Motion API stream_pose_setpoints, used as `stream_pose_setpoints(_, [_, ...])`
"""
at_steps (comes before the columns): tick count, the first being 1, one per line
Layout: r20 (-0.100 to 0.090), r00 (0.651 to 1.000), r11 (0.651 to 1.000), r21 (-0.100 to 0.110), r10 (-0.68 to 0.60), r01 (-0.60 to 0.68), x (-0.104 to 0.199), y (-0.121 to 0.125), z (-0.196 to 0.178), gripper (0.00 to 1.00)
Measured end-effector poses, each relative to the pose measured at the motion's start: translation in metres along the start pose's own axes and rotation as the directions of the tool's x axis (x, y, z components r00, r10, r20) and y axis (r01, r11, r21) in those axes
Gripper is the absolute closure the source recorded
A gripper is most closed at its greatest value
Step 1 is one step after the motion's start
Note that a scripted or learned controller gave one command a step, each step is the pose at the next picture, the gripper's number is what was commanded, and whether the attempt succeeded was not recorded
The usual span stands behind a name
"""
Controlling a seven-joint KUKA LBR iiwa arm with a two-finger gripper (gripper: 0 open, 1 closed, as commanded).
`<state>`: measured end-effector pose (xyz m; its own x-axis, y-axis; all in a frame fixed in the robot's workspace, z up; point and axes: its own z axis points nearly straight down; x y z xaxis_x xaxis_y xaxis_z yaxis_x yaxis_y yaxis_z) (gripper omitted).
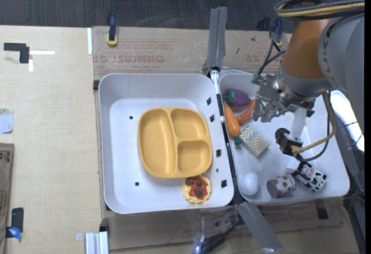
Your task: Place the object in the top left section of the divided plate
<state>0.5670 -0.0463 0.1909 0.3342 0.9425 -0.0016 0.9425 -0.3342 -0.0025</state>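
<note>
While the left bin (116, 148) carries a yellow divided plate (174, 142), nothing lies in any of the plate's three sections: one long compartment on its left side and two smaller ones on its right, all with rounded corners and a low raised rim. Just below the plate, touching its lower edge, sits a small toy pizza (196, 188), round, pale-crusted, with red topping and dark spots. Across the divider, the right bin (336, 180) holds a toy carrot (232, 121) lying against its left wall, a purple toy with a green top (237, 97) above it, and a checked block (254, 141) just beside the carrot's lower end. Lower down lie a white egg (249, 183), a small cup-shaped toy (281, 185) and a black-and-white toy cow (310, 177). Above the bin's upper middle hangs the gripper (270, 109), and its fingers are too dark and cluttered to tell spread from closed; nothing is visibly between them.
</note>
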Motion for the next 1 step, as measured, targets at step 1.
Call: stream_pose_setpoints(1, [0.003,1.000,1.000,0.003,-0.001,0.001,-0.0010,0.0000,-0.0077,1.00])
